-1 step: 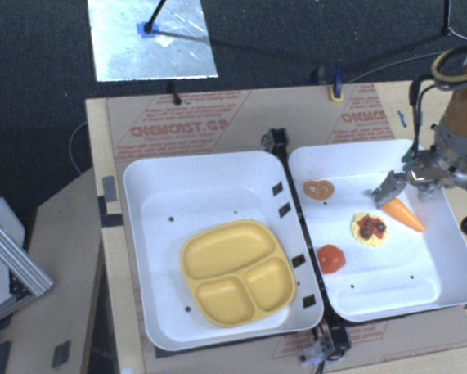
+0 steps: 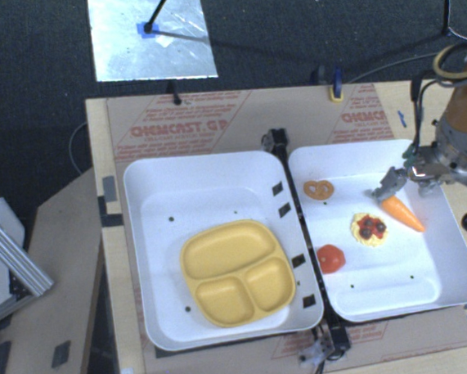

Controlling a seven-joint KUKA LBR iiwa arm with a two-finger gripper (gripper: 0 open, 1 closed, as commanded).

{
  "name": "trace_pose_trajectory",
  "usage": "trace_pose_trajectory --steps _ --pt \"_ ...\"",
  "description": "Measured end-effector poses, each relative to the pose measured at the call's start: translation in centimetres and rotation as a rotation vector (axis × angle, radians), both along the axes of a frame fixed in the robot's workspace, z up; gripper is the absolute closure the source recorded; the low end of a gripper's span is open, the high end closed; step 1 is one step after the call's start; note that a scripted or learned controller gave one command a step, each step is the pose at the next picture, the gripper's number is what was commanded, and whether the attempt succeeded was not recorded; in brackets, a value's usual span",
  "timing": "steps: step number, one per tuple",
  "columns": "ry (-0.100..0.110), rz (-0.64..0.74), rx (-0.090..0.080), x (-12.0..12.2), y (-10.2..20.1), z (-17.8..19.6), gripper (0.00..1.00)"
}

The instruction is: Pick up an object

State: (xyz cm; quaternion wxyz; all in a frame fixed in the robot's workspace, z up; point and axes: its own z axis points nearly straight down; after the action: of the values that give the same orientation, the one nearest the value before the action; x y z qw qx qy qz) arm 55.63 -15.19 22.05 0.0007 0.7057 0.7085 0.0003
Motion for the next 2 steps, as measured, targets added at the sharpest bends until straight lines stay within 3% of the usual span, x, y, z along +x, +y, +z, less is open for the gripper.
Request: trace_pose_trajectory --steps 2 --pt "0.004 -0.003 0.001 -0.7 0.4 -10.1 0.00"
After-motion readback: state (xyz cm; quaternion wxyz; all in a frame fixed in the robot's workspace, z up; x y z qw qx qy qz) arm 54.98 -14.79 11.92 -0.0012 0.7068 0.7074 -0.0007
